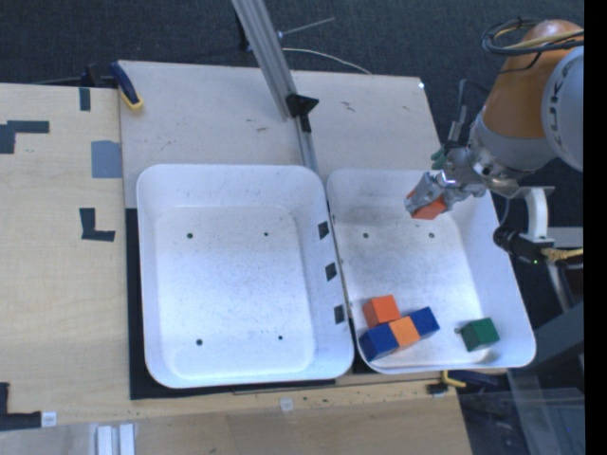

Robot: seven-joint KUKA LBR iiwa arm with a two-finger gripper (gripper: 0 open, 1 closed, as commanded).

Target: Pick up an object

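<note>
- Red-orange block [429, 209] — sits between the fingers of the gripper [425, 200], which is closed on it, above the far part of the right bin [493, 254]; whether the block is off the bin floor cannot be told.
- The arm [531, 93], grey with an orange band, comes in from the right of the gripper, beyond the bin's edge.
- Well below the gripper, at the bin's near end, a cluster lies: an orange cube [382, 308], a smaller orange cube [405, 331], and two blue blocks [378, 340] [424, 321] touching them.
- A green cube [479, 333] stands apart — down and slightly right of the gripper.
- The left bin [190, 188] lies well to the gripper's left.
</note>
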